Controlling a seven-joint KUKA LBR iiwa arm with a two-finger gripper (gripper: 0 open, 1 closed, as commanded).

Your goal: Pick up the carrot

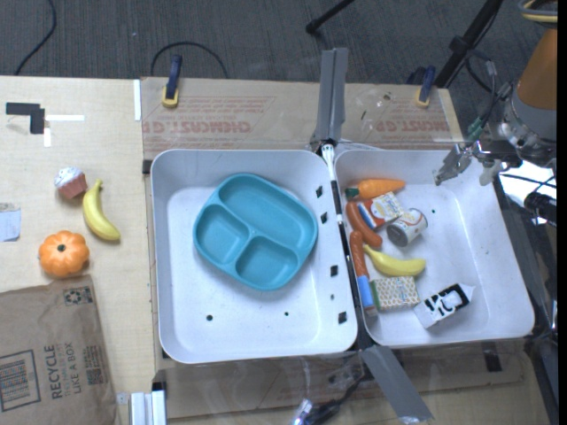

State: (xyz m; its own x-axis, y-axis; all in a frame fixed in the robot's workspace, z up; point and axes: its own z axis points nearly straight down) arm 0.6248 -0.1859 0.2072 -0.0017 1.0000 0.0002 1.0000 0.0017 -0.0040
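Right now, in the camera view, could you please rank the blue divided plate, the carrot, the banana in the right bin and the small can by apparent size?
Largest to smallest:
1. Blue divided plate, by far.
2. Banana in the right bin and carrot: these look alike in length, so I won't rank them.
3. Small can.

A robotics lab; two white bins [168, 237] sit on a cardboard-covered bench [266, 113] held by clamps [171, 91], over grey carpet [221, 16]. Black tripod legs [478, 20] and cables [190, 50] cross the floor; toy food fills one bin.
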